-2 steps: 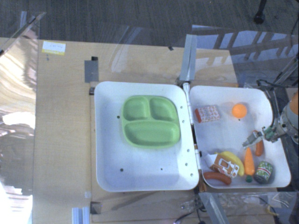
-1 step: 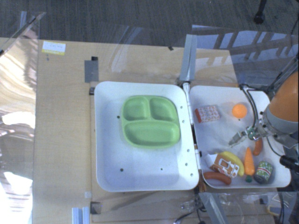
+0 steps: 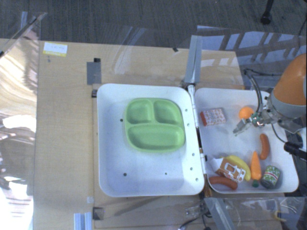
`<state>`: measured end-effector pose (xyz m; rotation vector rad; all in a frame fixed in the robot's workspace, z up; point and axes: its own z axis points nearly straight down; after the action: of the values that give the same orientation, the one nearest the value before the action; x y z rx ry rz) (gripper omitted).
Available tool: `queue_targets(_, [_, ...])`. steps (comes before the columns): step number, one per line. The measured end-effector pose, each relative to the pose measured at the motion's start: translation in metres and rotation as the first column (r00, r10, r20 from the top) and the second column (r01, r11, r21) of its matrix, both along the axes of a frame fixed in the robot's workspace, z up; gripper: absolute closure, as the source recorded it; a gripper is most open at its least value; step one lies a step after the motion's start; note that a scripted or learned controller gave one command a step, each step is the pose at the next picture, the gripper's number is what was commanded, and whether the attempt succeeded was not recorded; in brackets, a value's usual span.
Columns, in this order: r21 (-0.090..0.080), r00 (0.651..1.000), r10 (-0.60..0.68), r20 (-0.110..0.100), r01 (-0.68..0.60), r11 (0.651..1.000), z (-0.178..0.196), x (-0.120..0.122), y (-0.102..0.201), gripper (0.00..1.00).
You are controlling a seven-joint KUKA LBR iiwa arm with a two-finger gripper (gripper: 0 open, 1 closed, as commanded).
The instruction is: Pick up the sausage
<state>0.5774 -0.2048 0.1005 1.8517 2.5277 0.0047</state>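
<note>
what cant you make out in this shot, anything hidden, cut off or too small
- Arm: cut off by the camera view's right edge; only the orange band and wrist show.
- Gripper: too small and blurred to tell how its fingers stand.
- Lower sausage: its right end is hidden under the small carton.
- Can: label too small to read.
- Wrapped snack: print too blurred to read.
</note>
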Motion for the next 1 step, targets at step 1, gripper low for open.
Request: queue_targets(1, [0.0, 0.997, 0.079, -0.002, -0.079, 0.997, -0.0071, -0.0841, -0.0003, 0.0])
